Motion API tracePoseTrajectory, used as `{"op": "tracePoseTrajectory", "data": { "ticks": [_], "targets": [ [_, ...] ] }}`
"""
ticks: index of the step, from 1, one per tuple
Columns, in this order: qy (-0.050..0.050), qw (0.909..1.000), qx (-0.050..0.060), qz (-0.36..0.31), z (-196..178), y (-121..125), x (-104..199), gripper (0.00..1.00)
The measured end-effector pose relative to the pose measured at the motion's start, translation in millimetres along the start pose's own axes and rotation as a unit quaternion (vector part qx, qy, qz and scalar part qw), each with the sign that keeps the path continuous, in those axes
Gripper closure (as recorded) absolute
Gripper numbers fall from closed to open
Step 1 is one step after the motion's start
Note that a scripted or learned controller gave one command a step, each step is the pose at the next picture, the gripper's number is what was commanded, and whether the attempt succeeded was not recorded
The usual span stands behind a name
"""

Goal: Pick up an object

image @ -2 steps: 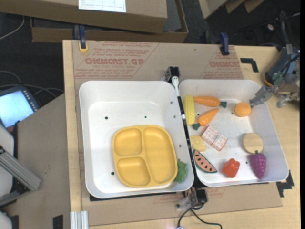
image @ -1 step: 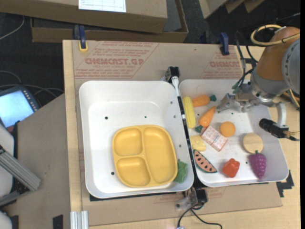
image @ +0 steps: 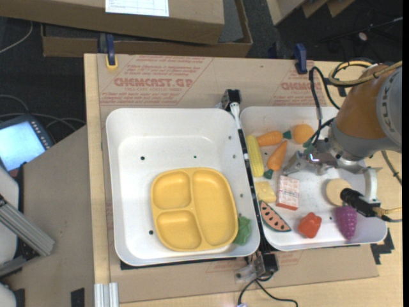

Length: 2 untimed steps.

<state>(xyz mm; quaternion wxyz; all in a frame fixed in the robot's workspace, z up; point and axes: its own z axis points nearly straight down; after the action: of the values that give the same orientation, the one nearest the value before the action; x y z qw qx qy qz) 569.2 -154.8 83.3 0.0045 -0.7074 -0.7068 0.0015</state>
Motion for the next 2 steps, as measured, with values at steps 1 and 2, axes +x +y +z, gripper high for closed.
{"op": "tracePoseTrajectory", "data": {
  "ticks": [1,2],
  "targets": [
    [-0.007,1.0,0.002,-0.005,-5,98,32,0.0],
    [-0.004,1.0,-0.006,0.002,-3,97,-45,0.0]
  ]
}}
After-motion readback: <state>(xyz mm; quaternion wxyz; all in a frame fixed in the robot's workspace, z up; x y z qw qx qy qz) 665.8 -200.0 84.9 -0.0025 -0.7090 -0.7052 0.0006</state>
